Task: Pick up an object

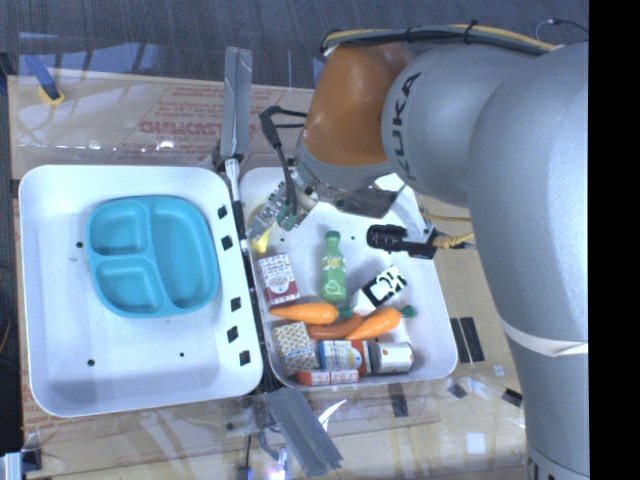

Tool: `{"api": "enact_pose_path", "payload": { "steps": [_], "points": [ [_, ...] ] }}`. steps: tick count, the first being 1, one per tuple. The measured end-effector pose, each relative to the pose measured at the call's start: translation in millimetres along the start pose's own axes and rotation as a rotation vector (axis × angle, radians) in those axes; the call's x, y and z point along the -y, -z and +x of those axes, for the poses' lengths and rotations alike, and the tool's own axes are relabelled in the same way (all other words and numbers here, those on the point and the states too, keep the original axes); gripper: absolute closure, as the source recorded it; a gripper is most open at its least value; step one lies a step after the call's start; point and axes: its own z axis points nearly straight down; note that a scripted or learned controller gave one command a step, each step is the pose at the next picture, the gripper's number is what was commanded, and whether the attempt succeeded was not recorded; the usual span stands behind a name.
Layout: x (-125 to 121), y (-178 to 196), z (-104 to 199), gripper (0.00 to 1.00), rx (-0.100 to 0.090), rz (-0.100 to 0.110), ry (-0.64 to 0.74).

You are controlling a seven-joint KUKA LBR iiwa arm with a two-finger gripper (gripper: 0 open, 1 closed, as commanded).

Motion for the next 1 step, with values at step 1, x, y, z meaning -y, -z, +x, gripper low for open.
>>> {"api": "enact_pose_path", "payload": {
  "steps": [1],
  "points": [
    [0.5, -0.4, -0.2, 0.0, 0.0, 0.001, -0.001]
  ]
}}
